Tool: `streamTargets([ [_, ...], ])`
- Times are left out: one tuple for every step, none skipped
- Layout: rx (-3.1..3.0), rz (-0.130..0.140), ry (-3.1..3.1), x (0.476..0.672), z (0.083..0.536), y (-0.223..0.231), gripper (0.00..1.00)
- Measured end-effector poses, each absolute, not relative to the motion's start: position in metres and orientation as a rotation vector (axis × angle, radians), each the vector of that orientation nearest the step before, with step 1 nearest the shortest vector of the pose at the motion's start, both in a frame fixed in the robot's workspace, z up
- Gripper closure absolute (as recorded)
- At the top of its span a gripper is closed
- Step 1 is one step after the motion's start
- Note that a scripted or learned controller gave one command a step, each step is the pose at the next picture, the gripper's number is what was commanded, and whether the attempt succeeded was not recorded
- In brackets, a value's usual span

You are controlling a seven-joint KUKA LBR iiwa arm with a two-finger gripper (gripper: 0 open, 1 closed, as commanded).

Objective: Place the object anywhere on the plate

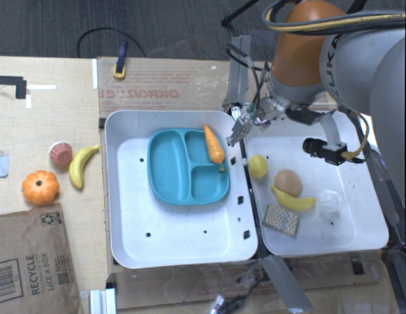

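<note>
An orange carrot (214, 145) lies on the upper right part of the blue divided plate (180, 175), across its rim and the right-hand compartments. The plate rests in the left white bin (183, 241). My gripper (238, 131) hangs just right of the carrot's upper end, over the wall between the two bins, and nothing shows in it. The grey arm with its orange band (308, 25) reaches in from the upper right.
The right bin (340, 241) holds a lemon (257, 167), a brown potato (288, 182), a banana (296, 202), a speckled sponge (281, 219) and a clear cup (329, 201). On the bench to the left lie a small pumpkin (40, 187), another banana (80, 165) and a pink ball (61, 154).
</note>
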State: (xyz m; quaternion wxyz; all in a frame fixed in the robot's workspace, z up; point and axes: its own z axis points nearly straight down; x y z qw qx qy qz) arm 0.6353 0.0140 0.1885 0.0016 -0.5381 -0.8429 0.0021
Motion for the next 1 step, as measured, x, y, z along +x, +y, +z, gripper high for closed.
streamTargets([
  [-1.697, 0.006, -2.641, 0.6431, 0.1880, 0.0190, 0.00],
])
